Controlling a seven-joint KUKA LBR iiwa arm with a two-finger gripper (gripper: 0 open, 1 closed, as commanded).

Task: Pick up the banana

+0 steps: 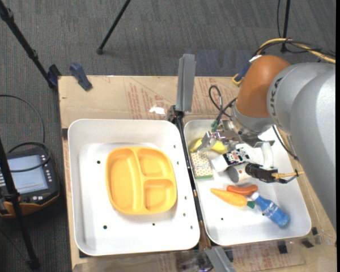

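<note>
Bulky grey arm [311, 112] with rounded orange band [260, 89], black cable [216, 102] looping beside wrist

Plate [140, 180] in left bin [79, 146] (centred)

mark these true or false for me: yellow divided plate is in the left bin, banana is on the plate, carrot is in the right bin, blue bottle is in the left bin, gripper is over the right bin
1. The yellow divided plate lies in the left bin. True.
2. The banana is on the plate. False: it lies in the right bin, at the gripper.
3. The carrot lies in the right bin. True.
4. The blue bottle is in the left bin. False: it lies in the right bin, beside the carrot.
5. The gripper is over the right bin. True.
</note>
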